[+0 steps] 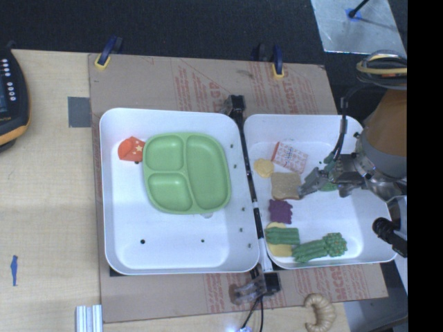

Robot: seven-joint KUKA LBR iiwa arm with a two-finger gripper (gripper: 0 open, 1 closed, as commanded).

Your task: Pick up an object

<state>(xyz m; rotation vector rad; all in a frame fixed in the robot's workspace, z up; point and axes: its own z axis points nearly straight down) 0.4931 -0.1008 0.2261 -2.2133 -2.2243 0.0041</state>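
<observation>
The right bin (346, 133) holds several toy foods: a tan bread slice (284, 185), a yellow round piece (264, 167), a red-and-white packet (289, 157), a purple piece (280, 210), a green and yellow block (282, 238) and a green leafy stalk (320, 247). My gripper (309, 183) reaches in from the right and hangs just right of the bread slice, its tips close to that slice's right edge. It looks open, with nothing between its fingers.
The left bin (173, 254) carries a green divided plate (187, 172) and a red piece (130, 149) at its upper left. A black divider with clamps (249, 185) runs between the bins. A tan curled object (320, 311) lies on the cardboard below the right bin.
</observation>
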